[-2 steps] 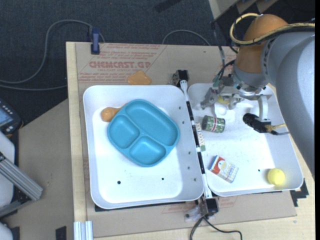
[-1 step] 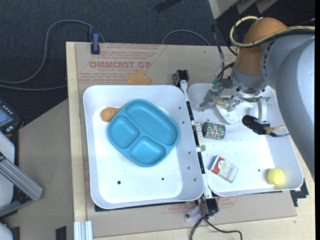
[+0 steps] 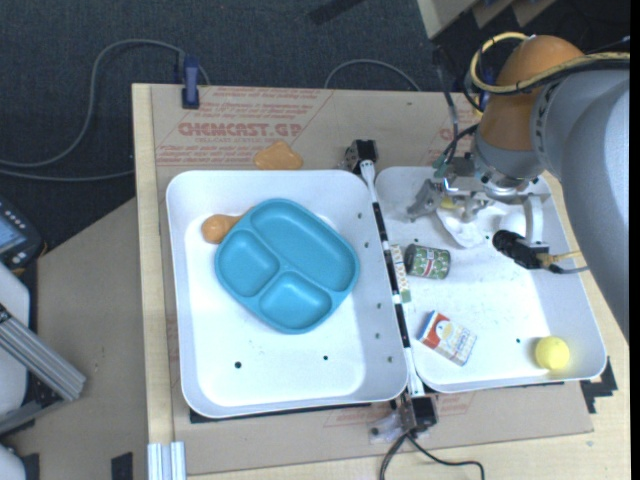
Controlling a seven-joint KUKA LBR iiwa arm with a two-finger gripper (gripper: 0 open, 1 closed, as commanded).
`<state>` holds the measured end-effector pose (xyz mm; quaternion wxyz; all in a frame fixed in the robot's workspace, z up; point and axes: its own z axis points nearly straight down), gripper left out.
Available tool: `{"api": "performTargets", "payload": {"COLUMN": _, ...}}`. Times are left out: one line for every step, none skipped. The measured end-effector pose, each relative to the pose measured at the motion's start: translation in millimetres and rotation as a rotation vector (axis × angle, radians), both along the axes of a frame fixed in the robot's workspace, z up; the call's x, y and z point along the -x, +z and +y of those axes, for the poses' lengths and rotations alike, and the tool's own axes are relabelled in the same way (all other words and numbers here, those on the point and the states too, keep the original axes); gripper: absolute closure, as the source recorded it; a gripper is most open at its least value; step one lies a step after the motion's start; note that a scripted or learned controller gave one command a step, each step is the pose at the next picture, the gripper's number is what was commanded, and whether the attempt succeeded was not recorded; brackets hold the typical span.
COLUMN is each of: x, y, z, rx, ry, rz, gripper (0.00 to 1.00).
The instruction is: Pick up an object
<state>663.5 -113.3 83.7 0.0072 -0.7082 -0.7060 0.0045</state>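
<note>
From the overhead camera, my gripper (image 3: 462,208) was down at the far end of the right bin (image 3: 500,368), right over a crumpled white object (image 3: 462,230); whether it was clenched or released I could not tell. A green can (image 3: 428,261) lay on its side just beside the divider, a red-and-white carton (image 3: 447,337) nearer the front, a yellow ball (image 3: 551,353) in the front corner. In the left bin (image 3: 200,368), a blue divided plate (image 3: 286,264) sat beside an orange object (image 3: 216,228).
</note>
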Motion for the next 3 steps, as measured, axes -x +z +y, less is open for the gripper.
{"api": "performTargets", "payload": {"x": 0, "y": 0, "z": 3, "rx": 0.005, "ry": 0.0, "rz": -0.001, "gripper": 0.0}}
{"api": "performTargets", "payload": {"x": 0, "y": 0, "z": 3, "rx": 0.005, "ry": 0.0, "rz": -0.001, "gripper": 0.0}}
{"api": "performTargets", "payload": {"x": 0, "y": 0, "z": 13, "rx": 0.006, "ry": 0.0, "rz": 0.0, "gripper": 0.0}}
